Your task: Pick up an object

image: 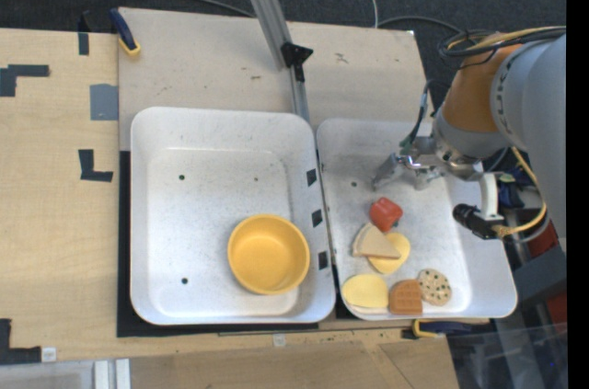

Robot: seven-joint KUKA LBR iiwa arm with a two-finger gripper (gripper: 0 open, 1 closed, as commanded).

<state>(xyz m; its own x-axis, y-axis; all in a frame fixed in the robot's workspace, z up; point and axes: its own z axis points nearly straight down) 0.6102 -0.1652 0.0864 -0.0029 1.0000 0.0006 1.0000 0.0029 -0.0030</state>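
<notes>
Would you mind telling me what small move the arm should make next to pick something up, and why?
Probably a short move toward the camera and down onto the red piece. The gripper hangs in the right bin just beyond that piece with nothing between its fingers, and the red piece is the nearest item, lying apart from the cookie and the yellow pieces.

You will find no readable text, label, brand, number or sign on anything here; no lettering shows on any surface in view.
</notes>
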